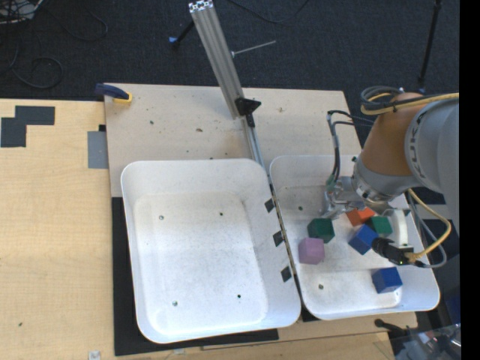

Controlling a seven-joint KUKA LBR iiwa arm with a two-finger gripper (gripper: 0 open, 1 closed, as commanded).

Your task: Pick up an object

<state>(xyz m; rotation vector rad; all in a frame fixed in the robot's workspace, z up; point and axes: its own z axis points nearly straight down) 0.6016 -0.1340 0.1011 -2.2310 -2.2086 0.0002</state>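
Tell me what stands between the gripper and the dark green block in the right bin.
Nothing visible does. The gripper hangs just above and right of the dark green block; the pink block lies below it, off that line.

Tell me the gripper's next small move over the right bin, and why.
Probably a short drop straight down: the gripper hangs just above and beside the dark green block in the right bin, with nothing seen between its fingers. The pink block lies close by, so stay clear of it.

I see my robot's 1 big round grey arm point(435, 137) with an orange band point(386, 145), thin black and yellow cables point(379, 94), and a metal gripper point(335, 201).
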